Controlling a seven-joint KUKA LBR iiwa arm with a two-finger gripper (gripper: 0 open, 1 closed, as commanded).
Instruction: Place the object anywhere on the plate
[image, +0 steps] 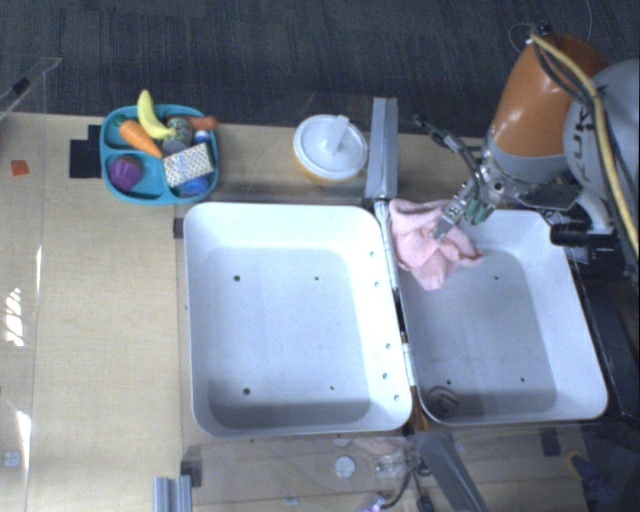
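Note:
A crumpled pink cloth lies in the far left corner of the right bin, with one edge draped over the rim between the bins. My gripper reaches down from the right onto the cloth's upper right part. Its fingers are drawn together into the folds, with pink fabric bunched between them. The blue divided plate sits on the bench beyond the left bin, at the far left. It carries a toy banana, a carrot, a purple piece and other small items.
The left bin stands between the cloth and the plate. A white round lidded bowl rests on the bench behind the left bin, beside a grey upright post. The arm's orange band hangs over the right bin's far edge.

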